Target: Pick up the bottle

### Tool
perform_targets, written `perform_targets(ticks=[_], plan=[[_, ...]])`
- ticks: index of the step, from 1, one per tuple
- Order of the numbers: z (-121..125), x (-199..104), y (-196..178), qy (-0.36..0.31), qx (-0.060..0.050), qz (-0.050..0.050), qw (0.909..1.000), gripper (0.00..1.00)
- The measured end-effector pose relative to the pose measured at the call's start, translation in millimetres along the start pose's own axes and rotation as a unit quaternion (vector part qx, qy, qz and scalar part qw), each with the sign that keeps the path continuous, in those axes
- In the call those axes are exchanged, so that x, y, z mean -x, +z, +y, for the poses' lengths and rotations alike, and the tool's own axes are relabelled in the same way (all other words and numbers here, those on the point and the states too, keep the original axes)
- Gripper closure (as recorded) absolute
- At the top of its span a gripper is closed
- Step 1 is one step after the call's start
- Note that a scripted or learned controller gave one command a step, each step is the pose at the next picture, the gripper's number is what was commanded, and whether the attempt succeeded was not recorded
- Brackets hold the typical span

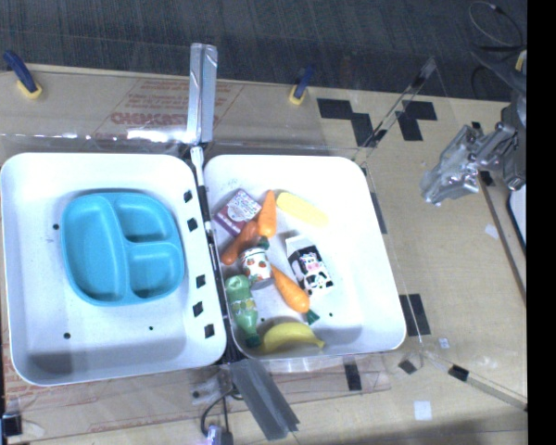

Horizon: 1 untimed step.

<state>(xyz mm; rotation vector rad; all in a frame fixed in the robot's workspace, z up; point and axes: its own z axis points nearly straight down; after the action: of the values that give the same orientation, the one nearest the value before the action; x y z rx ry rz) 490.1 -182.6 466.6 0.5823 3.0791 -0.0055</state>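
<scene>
The left bin (37,341) holds a blue divided tray (122,246), lying toward that bin's middle. The right bin (375,286) carries a cluster of toy food along its left wall: a purple packet (236,209) near the top, an orange carrot (267,213) beside it, a pale yellow piece (302,209) further right, a small white jar (254,264), a second carrot (290,289), and a black-and-white carton (309,269). The green bottle (240,302) lies against the left wall near the bin's bottom-left corner, just above a yellow banana (291,336). The pincer (442,182) hangs over the surface (463,304) outside the right bin, beyond its upper right corner and well apart from the bottle. Whether it is parted or closed cannot be told; nothing is seen in it.
</scene>
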Motion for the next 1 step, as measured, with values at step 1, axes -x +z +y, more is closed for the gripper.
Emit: perform_targets(ticks=[1], plan=[[0.7, 1.1, -11.6, -0.001, 0.000, -0.003, 1.0000, 1.00]])
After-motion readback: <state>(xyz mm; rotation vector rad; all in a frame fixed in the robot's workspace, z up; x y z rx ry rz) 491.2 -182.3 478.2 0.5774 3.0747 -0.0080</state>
